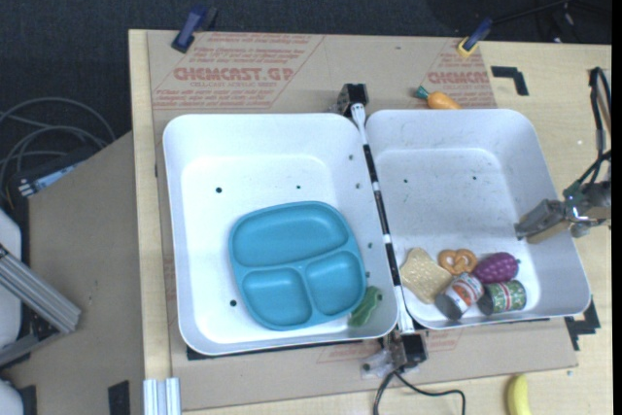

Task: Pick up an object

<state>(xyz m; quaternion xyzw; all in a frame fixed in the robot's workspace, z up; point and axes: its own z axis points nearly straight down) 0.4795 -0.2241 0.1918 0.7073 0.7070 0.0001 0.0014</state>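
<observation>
Because the step in hand is choosing and reaching a target, survey the table point(146, 209) from left to right before you commit. The left bin point(194, 151) holds a blue divided plate point(294, 262) with a small green piece point(366, 308) just beside its lower right corner, against the bin wall. The plate is wide and flat, so it is judged a poor target. In the right bin point(457, 136), the pickable things crowd the near corner: a cracker point(423, 273), a pretzel point(456, 259), a grey-and-red can point(461, 295), a green can point(504, 296) and a purple bunch of grapes point(497, 264), most of them touching a neighbour.

The gripper point(533, 226) sits at the right wall of that bin, apart from the cluster and above it in the view. Its fingers appear slightly spread with nothing between them.

Select the grapes or the green can, since both lie nearest the gripper. Centre over one item only, align the fingers across its narrow side, and descend straight. A slanted approach is likely to push neighbours and spoil the grasp.
</observation>
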